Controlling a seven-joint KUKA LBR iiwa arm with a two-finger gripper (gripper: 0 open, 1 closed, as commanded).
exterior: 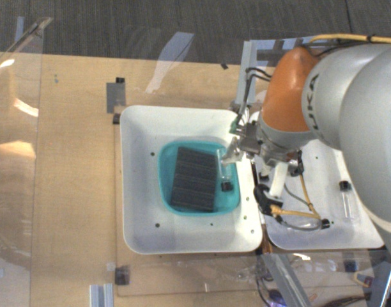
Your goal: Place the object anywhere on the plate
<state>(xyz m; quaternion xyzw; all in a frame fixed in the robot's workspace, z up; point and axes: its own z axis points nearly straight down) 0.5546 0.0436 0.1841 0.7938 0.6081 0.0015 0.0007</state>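
A dark ribbed block [194, 178] lies on the teal plate [166, 175] in the left bin [139, 171], the end effector [226, 174] at its right edge, grip impossible to tell

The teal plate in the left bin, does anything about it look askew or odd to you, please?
Slightly. The dark ribbed slab lies on the teal plate turned a little against the left bin edges. Nothing looks spilled or broken. The hand is at the plate's right rim.
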